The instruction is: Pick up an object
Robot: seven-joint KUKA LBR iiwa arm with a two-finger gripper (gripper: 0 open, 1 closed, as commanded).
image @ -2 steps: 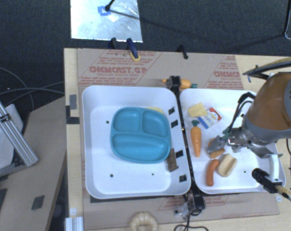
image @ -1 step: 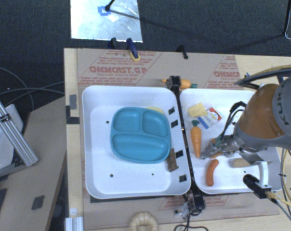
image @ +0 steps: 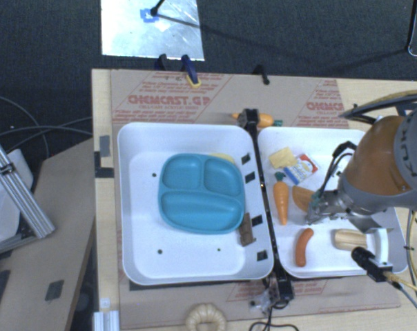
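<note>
Leftward, blue plate (image: 200,193) inside bin (image: 141,254)

Blue plate (image: 200,193) (3 compartments) in left bin (image: 136,185).

toy carrot (image: 282,202), sausage (image: 302,246), right bin (image: 291,267)

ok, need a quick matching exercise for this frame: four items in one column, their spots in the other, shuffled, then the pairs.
Items:
1. blue divided plate
2. toy carrot
3. toy sausage
4. gripper

Places:
A. near the right bin's front edge
B. over the middle of the right bin
C. middle of the left bin
D. in the right bin along the divider between the bins

Pairs: 1-C, 2-D, 3-A, 4-B
</note>
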